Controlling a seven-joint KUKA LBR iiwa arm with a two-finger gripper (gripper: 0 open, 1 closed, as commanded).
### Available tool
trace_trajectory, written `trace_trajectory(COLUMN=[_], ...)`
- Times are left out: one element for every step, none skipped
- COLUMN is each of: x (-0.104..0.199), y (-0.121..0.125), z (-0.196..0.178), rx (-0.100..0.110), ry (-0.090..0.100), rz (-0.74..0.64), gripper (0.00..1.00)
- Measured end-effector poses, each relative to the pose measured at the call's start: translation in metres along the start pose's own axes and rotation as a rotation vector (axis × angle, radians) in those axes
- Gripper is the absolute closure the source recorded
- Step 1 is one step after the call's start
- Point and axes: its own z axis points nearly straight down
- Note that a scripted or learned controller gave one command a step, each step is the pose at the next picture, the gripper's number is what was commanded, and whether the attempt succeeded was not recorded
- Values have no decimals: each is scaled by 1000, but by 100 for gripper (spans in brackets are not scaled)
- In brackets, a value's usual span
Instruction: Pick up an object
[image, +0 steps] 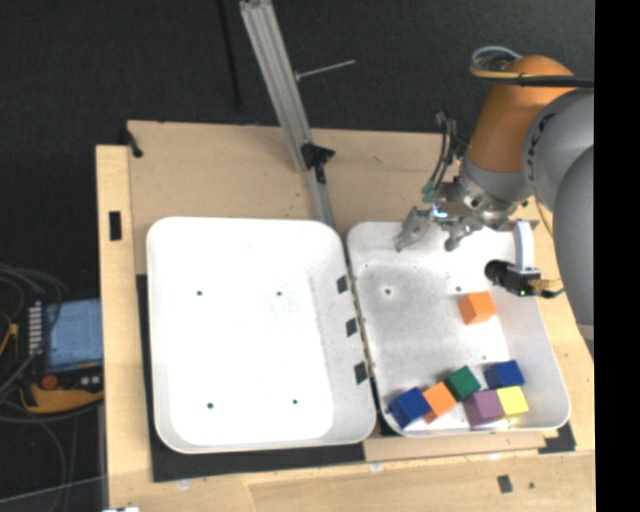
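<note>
My gripper hangs over the far edge of the right bin, open, with nothing between its two grey fingers. An orange cube lies alone in the bin, to the right of and nearer than the gripper. Along the bin's near edge sits a cluster of cubes: blue, orange, green, purple, yellow and another blue.
The left bin stands beside the right one, with small black clips between them. A slanted metal rail rises from behind the bins. A blue device and cables lie off the bench at left.
</note>
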Motion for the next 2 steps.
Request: trace_trajectory(x=[5,4], y=[-6,-4], z=[46,32], rx=[0,-8], ry=[0,0], rz=[1,2], gripper=[0,100])
